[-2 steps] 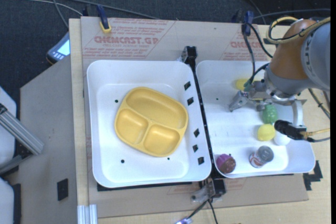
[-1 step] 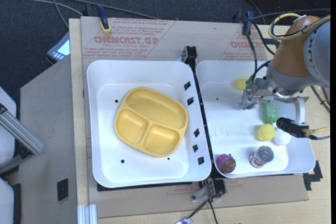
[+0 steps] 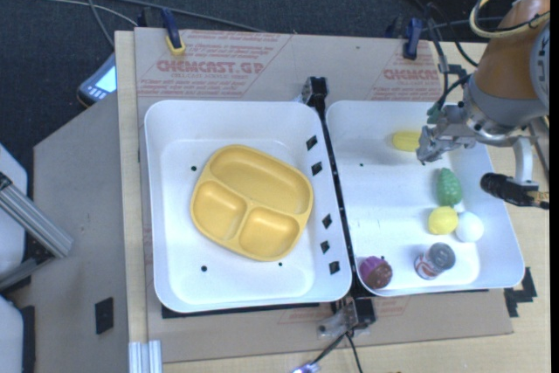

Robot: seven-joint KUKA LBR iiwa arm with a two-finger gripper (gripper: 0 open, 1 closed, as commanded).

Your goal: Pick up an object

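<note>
The end effector (image 3: 429, 146), whose opening I cannot tell, hovers in the right bin (image 3: 376, 188) just right of the yellow object (image 3: 405, 141), whose long axis runs left-right.

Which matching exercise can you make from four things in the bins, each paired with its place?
Things:
1. yellow divided plate
2. green object
3. white ball
4. purple object

Places:
A. right bin, near front-left corner
B. left bin, middle
C. right bin, beside the yellow ball
D. right bin, just behind the yellow ball

Pairs: 1-B, 2-D, 3-C, 4-A
</note>
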